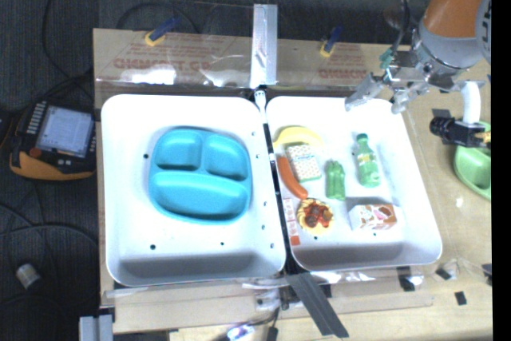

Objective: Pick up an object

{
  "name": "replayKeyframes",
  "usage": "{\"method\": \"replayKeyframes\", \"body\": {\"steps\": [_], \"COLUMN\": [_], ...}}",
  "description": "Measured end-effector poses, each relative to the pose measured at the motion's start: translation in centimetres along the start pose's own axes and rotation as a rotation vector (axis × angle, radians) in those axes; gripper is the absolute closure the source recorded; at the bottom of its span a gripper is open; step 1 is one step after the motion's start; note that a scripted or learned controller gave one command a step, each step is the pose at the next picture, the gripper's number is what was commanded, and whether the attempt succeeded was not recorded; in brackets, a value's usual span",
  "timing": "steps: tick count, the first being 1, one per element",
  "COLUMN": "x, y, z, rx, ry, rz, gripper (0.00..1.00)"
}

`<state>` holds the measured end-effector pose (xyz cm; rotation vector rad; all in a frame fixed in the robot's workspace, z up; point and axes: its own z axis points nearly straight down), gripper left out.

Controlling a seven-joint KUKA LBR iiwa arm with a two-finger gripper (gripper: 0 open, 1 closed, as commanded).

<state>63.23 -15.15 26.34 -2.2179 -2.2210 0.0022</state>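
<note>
White plastic, shallow and rectangular, the right-hand bin (415, 196) at centre right of the frame holds the candidates: two small green plastic bottles (366, 160), a yellow banana-shaped toy (294, 136), an orange sausage-shaped toy (291, 176), a patterned packet (304, 164), a red-topped round piece (314, 213) and a white printed carton (372, 216). The left-hand bin (128, 251) carries a blue compartmented plastic tray (200, 172). The grey arm's claw (389, 90) hangs at the upper right, above the right bin's far rim, spread wide and gripping nothing. Risk, as judged: the items lie close together, so a descending claw could nudge a neighbour or close on two things; the rounded bottles could roll or slip out; a descent near the rim could strike the bin wall.
</note>
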Motion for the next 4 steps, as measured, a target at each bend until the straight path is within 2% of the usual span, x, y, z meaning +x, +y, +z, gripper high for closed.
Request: {"method": "replayKeyframes", "body": {"steps": [1, 2, 3, 4], "x": [-4.0, -5.7, -5.6, -4.8], "y": [0.3, 0.5, 0.5, -3.1], "z": [12.7, 16.7, 16.0, 4.6], "rx": [0.002, -0.003, 0.0, 0.001], "ry": [-0.003, 0.001, 0.003, -0.003], "rz": [0.028, -0.027, -0.028, 0.09], "gripper": [0.0, 0.0, 1.0, 1.0]}}
